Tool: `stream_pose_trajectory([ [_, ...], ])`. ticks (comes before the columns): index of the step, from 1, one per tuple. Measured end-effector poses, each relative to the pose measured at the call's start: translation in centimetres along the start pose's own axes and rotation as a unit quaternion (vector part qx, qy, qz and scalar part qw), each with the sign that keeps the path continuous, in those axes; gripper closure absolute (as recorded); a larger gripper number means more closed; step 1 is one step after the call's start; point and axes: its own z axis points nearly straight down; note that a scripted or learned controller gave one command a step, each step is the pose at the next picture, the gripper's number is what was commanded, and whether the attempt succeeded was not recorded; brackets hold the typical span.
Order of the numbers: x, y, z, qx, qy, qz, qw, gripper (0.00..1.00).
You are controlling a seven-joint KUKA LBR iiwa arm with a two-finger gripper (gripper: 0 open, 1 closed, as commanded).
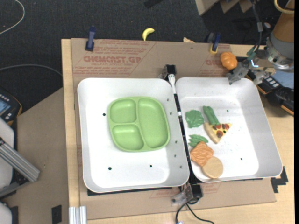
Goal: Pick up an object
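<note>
From my remote seat, the arm [283, 36] was a bulky rounded body at the upper right, its top a tan-orange band and the part below it pale grey metal. Under that sat a lighter, silver-grey wrist ring. The gripper [239, 73] was made of dark grey and black parts, angular and thin, with a small teal-blue spot glowing near its base. One dark cable [257, 14] ran up from the wrist area toward the top edge. I could make out no screws or printed markings on the arm; the picture was too coarse for that
</note>
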Motion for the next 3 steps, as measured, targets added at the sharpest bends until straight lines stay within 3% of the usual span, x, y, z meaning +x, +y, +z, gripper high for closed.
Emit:
stream_pose_trajectory([
  [1,5.2,-1.1,13.0,0.004,0.002,-0.002,1.0000,0.00],
  [2,-2.4,-5.0,12.1,-0.001,0.008,0.001,1.0000,0.00],
  [3,4.7,-11.7,12.4,0.004,0.003,-0.002,1.0000,0.00],
])
